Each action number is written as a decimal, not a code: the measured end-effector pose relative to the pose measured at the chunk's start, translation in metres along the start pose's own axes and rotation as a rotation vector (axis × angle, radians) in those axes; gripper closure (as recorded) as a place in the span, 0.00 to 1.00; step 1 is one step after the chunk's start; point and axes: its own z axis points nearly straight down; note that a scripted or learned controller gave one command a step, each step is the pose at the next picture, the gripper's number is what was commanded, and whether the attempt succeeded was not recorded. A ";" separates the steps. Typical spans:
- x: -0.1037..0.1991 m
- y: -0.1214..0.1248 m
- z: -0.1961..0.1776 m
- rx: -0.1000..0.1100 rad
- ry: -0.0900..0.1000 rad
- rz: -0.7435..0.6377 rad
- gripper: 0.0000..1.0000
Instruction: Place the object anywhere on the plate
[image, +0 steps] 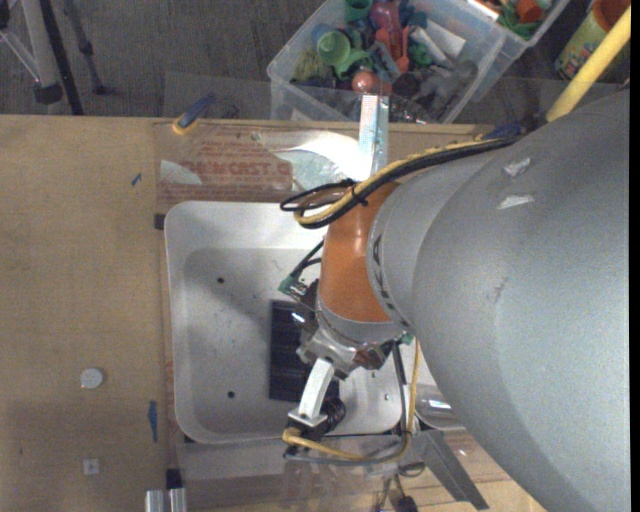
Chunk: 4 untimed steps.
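1. Progress: the arm (480, 280) hides much of the bench, so placement on a plate is unconfirmed. I judge the task unfinished.
2. The pincer (335, 352) sits low over the white bin (210, 300). Open or closed: cannot tell.
3. Bin contents: one black ribbed slab (285, 350), lying flat just beside the pincer. It is possibly the object, though that is uncertain.

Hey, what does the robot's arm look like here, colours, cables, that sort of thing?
The arm is a thick, rounded tube in smooth matte grey. Near the wrist it narrows to an orange band, then a silvery metal collar. Yellow and black cables run together along the arm and loop out beside the band.
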 end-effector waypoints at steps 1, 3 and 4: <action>0.052 -0.040 -0.021 -0.002 0.004 0.387 1.00; 0.038 -0.022 -0.013 -0.001 0.002 0.503 1.00; 0.038 -0.022 -0.013 -0.002 0.002 0.503 0.00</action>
